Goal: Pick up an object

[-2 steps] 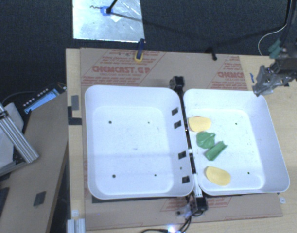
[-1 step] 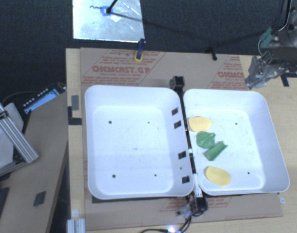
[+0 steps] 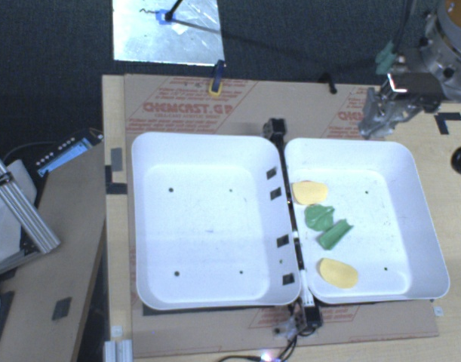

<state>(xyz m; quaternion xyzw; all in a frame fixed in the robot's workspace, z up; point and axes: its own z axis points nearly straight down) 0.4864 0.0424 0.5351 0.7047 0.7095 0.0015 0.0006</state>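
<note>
The right bin (image 3: 411, 202) holds a yellow piece (image 3: 309, 193) near its left wall, a green object (image 3: 326, 225) just below it, and a second yellow piece (image 3: 338, 273) near the front. My gripper (image 3: 375, 124) hangs at the back edge of the right bin, above its far rim, well away from all three objects. Nothing shows between its fingertips.
The left bin (image 3: 207, 217) sits beside the right one, joined by a black hinge strip (image 3: 289, 217). A shiny metal sheet (image 3: 167, 21) lies at the back, beyond the cardboard base (image 3: 185, 100). An aluminium rail (image 3: 19, 210) crosses the left.
</note>
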